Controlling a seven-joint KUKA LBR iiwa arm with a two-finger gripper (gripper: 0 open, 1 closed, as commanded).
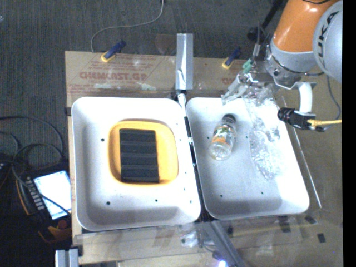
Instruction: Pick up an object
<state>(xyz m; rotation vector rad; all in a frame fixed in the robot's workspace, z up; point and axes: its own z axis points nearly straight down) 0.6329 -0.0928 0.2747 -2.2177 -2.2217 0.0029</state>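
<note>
Bottle (223,139), small and clear with a dark cap, is seen lying on its side in the right bin (289,202), toward that bin's 10 o'clock, cap pointing to 12. Just beside it at 3 o'clock a crumpled clear plastic wrap (262,141) is stretched from the bin's upper edge down past its middle. The left bin (89,199) is occupied by a yellow tray (115,149) carrying a black ridged block (138,155).

Claw (248,82) is placed over the right bin's 12 o'clock rim, seemingly among the wrap's upper folds; how wide it stands, and whether wrap is caught in it, cannot be told through the glare.

Judged: pick not yet made. For a clean grasp, the bottle would best be approached from above, the claw closed across the narrow body rather than along it, clear of the wrap edge. Slippery plastic and rolling are judged the main risks
</note>
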